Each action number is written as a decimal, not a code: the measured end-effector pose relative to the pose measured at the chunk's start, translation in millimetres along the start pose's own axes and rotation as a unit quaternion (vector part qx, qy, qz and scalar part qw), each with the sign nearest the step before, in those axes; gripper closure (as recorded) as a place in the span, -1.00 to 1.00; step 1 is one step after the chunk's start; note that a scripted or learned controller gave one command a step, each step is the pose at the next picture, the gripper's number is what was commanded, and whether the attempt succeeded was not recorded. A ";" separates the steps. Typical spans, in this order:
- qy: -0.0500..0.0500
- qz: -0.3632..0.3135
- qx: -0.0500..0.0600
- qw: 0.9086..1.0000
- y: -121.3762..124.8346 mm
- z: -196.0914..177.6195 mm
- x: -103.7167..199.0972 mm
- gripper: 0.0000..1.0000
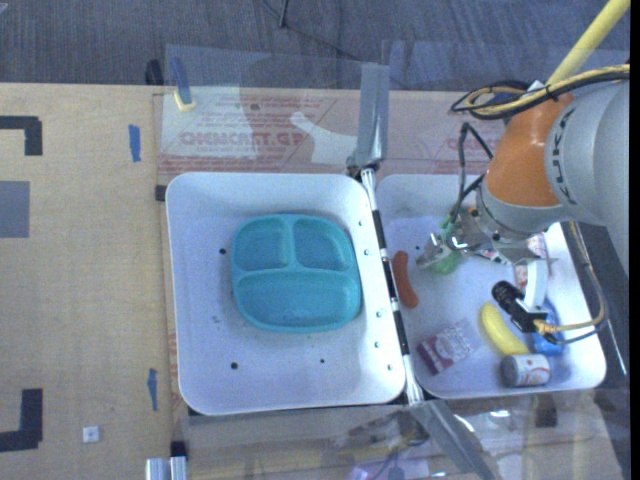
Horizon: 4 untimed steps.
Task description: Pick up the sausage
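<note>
Sausage [403,278]: reddish-brown, lying lengthwise on the floor of the right bin [412,208], just beside the wall shared with the left bin [195,268]. It is apart from the gripper [448,248]. All positions below are referenced to the sausage.

Gripper: just to the view's right of the sausage, level with its far end. Whether it is spread or closed cannot be told. A small green item [447,262] sits at the gripper tip; contact cannot be confirmed.

Dark red packet [448,347]: near, to the right and toward the camera; its print is too small to read.

Banana [500,330]: farther right than the packet. A blue item [546,342] and a pale can [525,370] lie beyond the banana; the can's label is unreadable.

Teal divided plate [296,272]: left of the sausage, across the shared wall.

Clear sheet [250,133] on the bench [80,268]: beyond the sausage's far end and to the left. Its red print appears to read "CHEMCAST GP".

Arm [590,158]: dark lettering, partly visible, reads "KUK".
</note>
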State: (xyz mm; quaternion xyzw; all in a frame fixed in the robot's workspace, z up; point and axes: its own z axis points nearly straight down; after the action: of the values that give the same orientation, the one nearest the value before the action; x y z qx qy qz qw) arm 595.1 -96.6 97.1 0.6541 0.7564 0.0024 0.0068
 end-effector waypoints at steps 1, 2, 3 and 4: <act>0.000 0.000 0.000 1.000 0.1 0.0 0.4 -1.00; 0.002 0.060 0.001 0.998 -37.5 8.7 -3.1 -1.00; 0.002 0.161 0.002 0.987 -111.2 8.0 13.3 -1.00; -0.001 0.164 0.001 0.986 -111.0 -0.4 9.3 1.00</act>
State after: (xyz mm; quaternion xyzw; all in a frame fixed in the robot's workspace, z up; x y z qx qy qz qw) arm 483.9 -103.4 96.0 0.7692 0.6390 0.0024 0.0063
